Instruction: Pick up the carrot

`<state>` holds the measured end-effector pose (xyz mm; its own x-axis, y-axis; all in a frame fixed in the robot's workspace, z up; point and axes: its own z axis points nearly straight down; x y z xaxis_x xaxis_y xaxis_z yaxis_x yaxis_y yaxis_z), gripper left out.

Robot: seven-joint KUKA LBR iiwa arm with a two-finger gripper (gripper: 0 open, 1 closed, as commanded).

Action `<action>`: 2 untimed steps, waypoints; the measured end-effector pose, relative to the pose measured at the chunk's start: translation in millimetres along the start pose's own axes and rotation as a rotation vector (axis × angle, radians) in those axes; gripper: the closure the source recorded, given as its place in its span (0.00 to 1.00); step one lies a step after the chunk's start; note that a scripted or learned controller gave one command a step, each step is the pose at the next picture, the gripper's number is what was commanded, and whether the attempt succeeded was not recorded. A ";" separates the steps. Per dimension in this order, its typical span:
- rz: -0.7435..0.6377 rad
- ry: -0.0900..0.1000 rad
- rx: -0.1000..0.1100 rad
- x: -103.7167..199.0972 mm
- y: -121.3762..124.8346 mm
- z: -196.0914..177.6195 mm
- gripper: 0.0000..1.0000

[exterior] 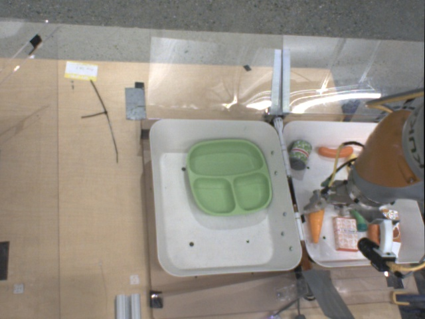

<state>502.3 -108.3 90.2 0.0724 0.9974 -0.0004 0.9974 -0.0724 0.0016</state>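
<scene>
- Left bin [166, 244]: a smooth green three-section plate [229, 177].
- Right bin [299, 198]: tapered orange carrot [316, 223] by its left wall, beside a small box [345, 233].
- Gripper [332, 195] just above the carrot; can't tell the fingers' state.

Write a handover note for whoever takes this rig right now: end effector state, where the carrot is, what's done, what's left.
End effector: low over the right bin, just above and right of the carrot; open or shut can't be told from this view.
Carrot: lying on the right bin's floor near its left wall, apparently not lifted and not seen between the fingers.
Nearby: small printed box right of the carrot, hot dog and a can further back.
Left bin holds a green divided plate.
Done: approach to the carrot.
Left: grasp and lift.
</scene>
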 end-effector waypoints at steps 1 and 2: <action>0.000 0.000 -0.004 -0.6 1.2 -11.1 1.00; -0.149 0.001 -0.004 92.7 24.8 -101.6 1.00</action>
